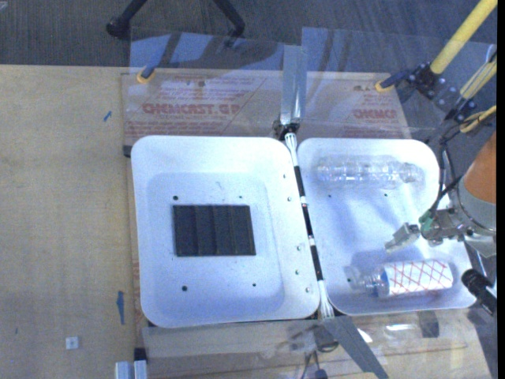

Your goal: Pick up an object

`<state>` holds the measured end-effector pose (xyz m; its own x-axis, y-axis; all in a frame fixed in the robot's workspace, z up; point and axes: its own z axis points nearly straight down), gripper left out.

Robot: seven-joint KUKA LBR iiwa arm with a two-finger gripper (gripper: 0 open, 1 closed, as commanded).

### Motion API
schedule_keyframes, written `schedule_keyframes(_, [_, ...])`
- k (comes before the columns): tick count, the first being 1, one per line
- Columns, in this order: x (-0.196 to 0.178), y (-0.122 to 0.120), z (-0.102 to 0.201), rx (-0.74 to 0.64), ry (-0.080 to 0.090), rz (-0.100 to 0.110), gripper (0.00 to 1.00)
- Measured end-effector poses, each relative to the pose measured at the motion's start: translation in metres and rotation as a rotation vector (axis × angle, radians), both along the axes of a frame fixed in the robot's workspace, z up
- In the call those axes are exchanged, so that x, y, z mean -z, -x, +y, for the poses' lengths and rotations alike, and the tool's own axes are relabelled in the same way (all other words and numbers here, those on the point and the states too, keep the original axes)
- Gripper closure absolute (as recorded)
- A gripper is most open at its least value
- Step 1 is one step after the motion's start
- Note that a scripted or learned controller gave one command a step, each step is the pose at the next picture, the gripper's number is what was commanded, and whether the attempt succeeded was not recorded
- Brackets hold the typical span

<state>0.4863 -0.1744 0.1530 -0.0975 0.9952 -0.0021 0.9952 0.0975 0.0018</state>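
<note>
You see the gripper (406, 235) low in the right bin (347, 212), reaching in from the right; you cannot tell how it is set or whether it grips anything. Just below it lies a red-latticed bottle (406, 279). A clear plastic bottle (367, 171) lies along the far side. The left bin (158, 172) bears a dark ribbed block (214, 230).

The arm (483, 188) is cut off by the right edge.
</note>
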Motion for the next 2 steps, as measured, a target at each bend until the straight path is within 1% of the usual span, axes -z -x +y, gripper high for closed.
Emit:
schedule_keyframes(1, [0.065,-0.041,0.065,0.009,0.0,-0.007,0.0])
schedule_keyframes(2, [0.013,-0.05,0.028,0.074,-0.001,0.001,0.0])
